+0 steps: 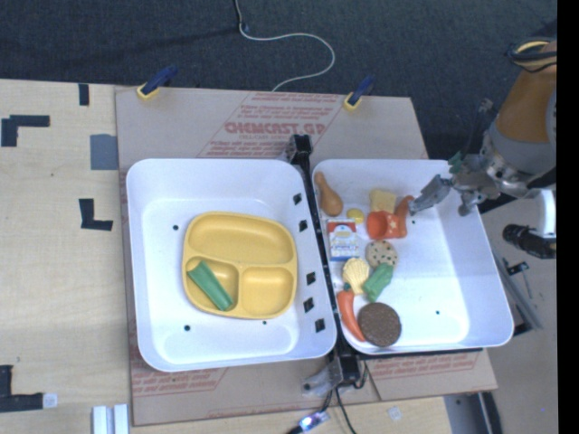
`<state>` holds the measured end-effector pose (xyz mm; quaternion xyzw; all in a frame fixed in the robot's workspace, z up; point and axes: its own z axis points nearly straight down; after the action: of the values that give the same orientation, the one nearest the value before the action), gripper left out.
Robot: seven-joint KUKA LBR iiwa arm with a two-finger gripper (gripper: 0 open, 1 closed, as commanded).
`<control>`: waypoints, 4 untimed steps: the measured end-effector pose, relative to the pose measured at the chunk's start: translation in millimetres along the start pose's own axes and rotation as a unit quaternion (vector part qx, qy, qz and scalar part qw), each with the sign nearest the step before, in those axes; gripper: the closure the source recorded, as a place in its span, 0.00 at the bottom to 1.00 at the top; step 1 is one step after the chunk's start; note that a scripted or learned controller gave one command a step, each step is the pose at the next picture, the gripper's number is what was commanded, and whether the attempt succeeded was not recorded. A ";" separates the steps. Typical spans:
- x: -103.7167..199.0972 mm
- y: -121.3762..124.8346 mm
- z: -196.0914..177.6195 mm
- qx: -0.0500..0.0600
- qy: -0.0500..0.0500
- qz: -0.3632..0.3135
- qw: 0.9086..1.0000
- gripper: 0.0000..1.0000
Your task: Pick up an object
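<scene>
A brown round patty (379,324) lies at the near edge of the right bin (452,278), with an orange carrot (348,310) just beside it on the left. Both belong to a cluster of toy foods crowded into the left half of this bin.

The red piece (384,224) in that cluster lies closest to the gripper (425,195), which hangs over the bin just to the piece's upper right. Whether they touch is unclear, and whether the gripper is wide or narrow cannot be told. Nothing can be seen held in it.

Just above the red piece lies a yellow block (383,199), and just below it a chip cookie (381,253). A green piece (377,280) and a yellow corn (355,272) lie side by side under the cookie. A small carton (341,240) rests near the bin's left wall, with a brown drumstick (327,193) further up that wall.

The arm (525,125) reaches in over the bin's far right corner.

The left bin (154,242) holds a yellow tray (242,233) with compartments. A green pickle (210,284) lies in its lower left compartment.

Both bins sit on a cardboard sheet (226,125), clamped at its far edge by two blue and yellow clamps (156,81). A white cable (289,39) loops on the dark floor beyond.
</scene>
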<state>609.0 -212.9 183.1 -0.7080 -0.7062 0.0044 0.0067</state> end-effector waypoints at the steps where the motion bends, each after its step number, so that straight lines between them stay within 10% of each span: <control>1: 0.5 3.4 -9.1 -0.007 -0.002 -0.002 1.000 0.00; 3: 6.5 2.8 93.2 -0.010 -0.001 -0.002 1.000 0.00; 4: 6.6 4.8 78.9 -0.014 -0.003 -0.004 1.000 1.00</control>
<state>612.6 -206.0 104.2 -0.7054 -0.7087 -0.0033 -0.0049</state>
